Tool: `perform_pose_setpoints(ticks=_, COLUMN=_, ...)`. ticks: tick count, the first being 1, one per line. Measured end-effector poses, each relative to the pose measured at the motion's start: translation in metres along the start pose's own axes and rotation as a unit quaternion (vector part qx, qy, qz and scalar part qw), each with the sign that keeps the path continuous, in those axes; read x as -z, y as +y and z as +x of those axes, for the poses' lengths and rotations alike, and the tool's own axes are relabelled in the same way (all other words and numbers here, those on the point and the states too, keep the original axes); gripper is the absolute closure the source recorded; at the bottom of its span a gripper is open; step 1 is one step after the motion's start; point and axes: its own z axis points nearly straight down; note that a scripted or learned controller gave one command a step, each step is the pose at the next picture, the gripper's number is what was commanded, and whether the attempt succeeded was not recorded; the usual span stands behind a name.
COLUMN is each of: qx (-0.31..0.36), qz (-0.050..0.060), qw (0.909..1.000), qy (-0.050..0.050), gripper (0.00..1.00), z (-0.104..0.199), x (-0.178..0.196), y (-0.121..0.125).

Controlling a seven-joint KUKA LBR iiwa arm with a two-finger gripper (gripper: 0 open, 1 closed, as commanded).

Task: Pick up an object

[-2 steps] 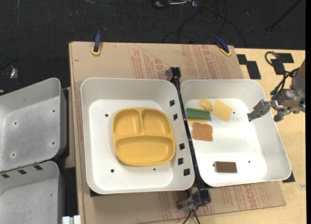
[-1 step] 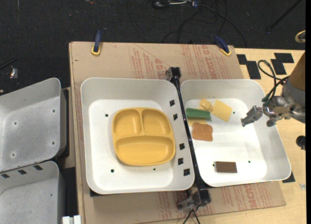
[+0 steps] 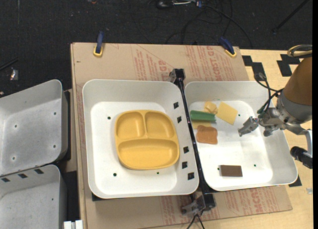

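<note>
Nearest to the camera, a dark brown block (image 3: pixel 230 171) lay flat at the front of the right bin (image 3: pixel 278 173). Behind it were an orange-brown piece (image 3: pixel 207 134), then a green stick (image 3: pixel 202 116), a yellow wedge (image 3: pixel 227 113) and a small yellow piece (image 3: pixel 211 107), all close together. The gripper (image 3: pixel 254 124) hung over the right part of this bin, apart from all objects; if its jaws were spread, I cannot tell. The left bin (image 3: pixel 99 118) held a yellow divided plate (image 3: pixel 147 139).
</note>
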Motion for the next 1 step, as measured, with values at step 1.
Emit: perform_pose_setpoints(ticks=1, qx=0.000, qz=-0.003, qw=1.0000, qy=-0.001, gripper=1.00, z=-0.0005, x=0.0139, y=0.0011)
